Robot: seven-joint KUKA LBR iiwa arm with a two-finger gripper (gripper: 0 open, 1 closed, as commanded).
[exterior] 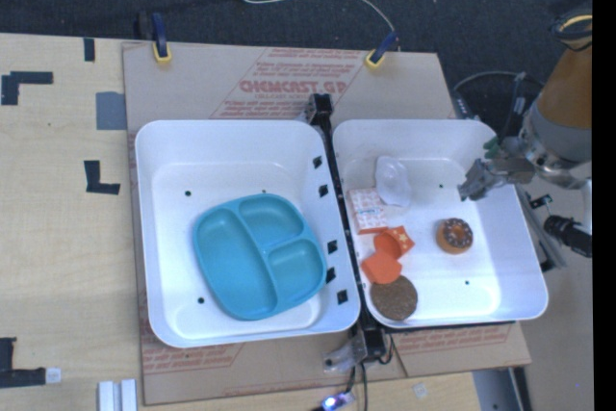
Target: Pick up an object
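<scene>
Doughnut (454, 235), small and chocolate-glazed, is seen in the right bin (510, 298), just below the gripper (478, 183). It is judged light and stiff; the rounded sides should be pinched. Whether the gripper is open cannot be told.

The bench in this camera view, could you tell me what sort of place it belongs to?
Most likely a robotics lab set up for grasping trials: two white bins clamped side by side on a cardboard sheet, toy food such as a small doughnut, and a robot gripper reaching in.
</scene>
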